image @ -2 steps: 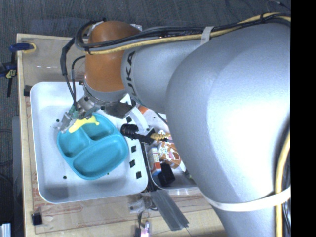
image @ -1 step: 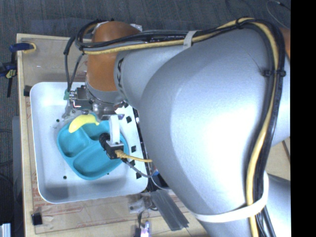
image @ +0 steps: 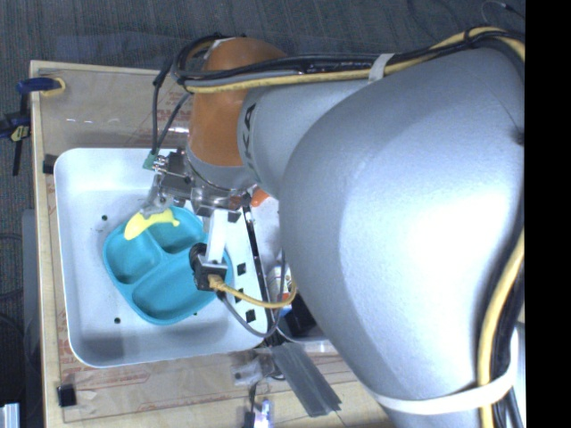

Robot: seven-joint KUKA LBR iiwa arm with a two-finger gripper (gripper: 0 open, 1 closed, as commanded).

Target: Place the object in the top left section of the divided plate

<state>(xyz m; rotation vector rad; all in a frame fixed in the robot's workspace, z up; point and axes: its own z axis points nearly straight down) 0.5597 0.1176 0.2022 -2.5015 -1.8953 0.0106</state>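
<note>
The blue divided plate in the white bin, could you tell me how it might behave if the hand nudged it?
The blue divided plate looks like thin moulded plastic, so probably light and stiff. Lying flat on the smooth white bin, it would likely slide rather than tip. The yellow object at its upper edge might shift with it.

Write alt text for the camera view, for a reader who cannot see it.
A large grey robot arm with an orange band reaches from the right over a white bin, its tool just above a blue divided plate. A yellow object lies in the plate's upper section, right under the tool.
</note>
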